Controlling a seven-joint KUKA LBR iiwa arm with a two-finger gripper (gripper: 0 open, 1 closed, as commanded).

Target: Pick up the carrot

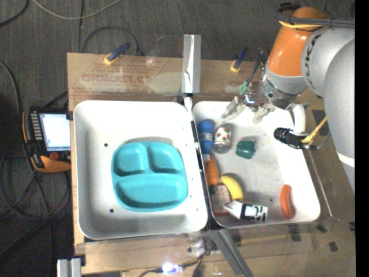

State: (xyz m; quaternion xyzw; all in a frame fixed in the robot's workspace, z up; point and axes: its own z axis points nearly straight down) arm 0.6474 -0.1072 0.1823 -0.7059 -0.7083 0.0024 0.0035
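Carrot point(213, 171) not yet lifted: lying against the right bin's point(300, 215) left wall, between a blue bottle point(204, 133) above and a yellow fruit point(232, 186) beside. Gripper point(248, 109) hovering over that bin's top edge, well apart from carrot, fingers spread and holding nothing. Reach, descent, grasp and lift all left.

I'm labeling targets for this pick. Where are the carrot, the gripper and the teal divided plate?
carrot point(286, 201), camera view, middle of its orange body.
gripper point(247, 109), camera view, midway between its fingertips.
teal divided plate point(150, 176), camera view, ridge between its compartments.
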